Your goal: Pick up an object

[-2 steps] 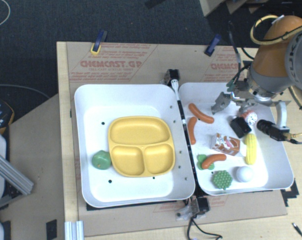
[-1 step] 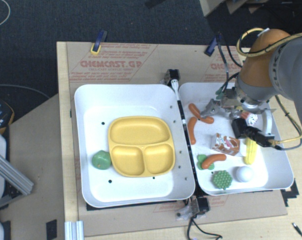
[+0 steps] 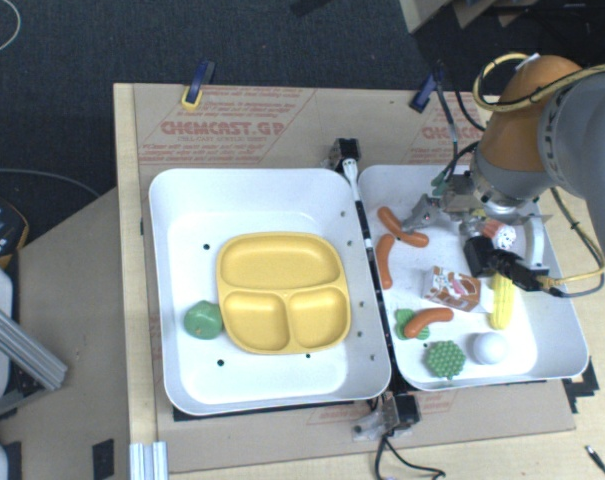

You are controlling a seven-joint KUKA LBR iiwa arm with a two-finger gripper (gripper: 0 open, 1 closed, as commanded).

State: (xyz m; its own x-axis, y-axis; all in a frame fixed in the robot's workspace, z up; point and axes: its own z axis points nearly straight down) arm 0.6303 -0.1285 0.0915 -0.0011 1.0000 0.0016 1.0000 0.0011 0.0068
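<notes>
Claw (image 3: 452, 205) hangs over right bin (image 3: 557, 353) near sausages (image 3: 402, 227); grip seemingly unclear.

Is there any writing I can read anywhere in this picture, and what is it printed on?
"CHEMCAST GP", in red, repeated: on the brown board under the bins, clearest at upper left.
Smaller red lines around it: too blurred to read.
Red print at the board's upper right, by the arm: too blurred to read.
</notes>
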